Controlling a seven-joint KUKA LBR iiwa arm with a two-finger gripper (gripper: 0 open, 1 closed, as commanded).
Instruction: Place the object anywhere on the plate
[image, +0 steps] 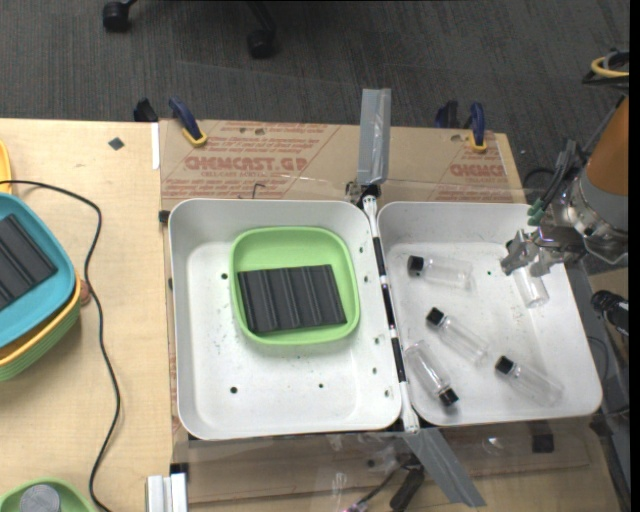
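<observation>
A green square plate (293, 254) with a dark ribbed mat on it sits in the left white bin (200, 380). Several clear vials with black caps lie in the right bin (480, 225), among them one at the back left (440, 269), one in the middle (460, 337) and one at the front (432, 377). My gripper (535, 256) hangs over the right bin's far right side. A clear vial (530, 287) shows just below its tip, with its upper end hidden by the gripper. Whether that vial is held or lies on the bin floor is unclear.
Another vial (528, 378) lies at the right bin's front right. A raised divider (385, 300) separates the two bins. Clamps (188, 122) hold brown cardboard behind the bins. Teal and green containers (30, 290) and a black cable (100, 330) lie on the bench at left.
</observation>
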